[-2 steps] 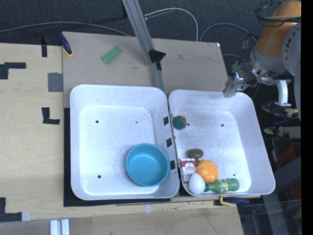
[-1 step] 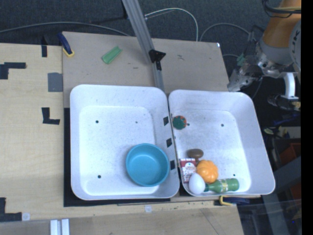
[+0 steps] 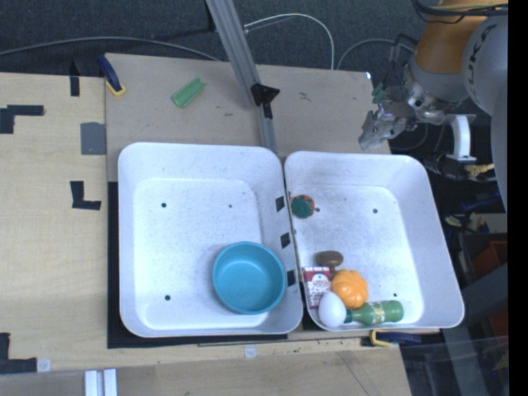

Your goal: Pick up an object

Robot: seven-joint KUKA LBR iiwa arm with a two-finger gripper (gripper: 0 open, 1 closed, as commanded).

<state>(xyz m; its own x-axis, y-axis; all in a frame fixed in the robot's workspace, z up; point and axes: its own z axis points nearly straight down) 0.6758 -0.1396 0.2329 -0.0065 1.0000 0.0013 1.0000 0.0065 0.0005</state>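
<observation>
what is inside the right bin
In the right bin: a small green and red ball near its left wall, and clustered in the near corner a brown piece, an orange fruit, a white egg, a green bottle and a red-and-white carton, partly covered.

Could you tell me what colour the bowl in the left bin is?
The bowl is light blue, seen in the camera view.

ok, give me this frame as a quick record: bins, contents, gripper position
left bin: blue bowl near its front right
right bin: small teal and red ball near left wall; cluster at front left of brown piece, orange fruit, white egg, green bottle, red and white carton
gripper: above the bench beyond the right bin's far rim
bench: green block behind the left bin
</observation>
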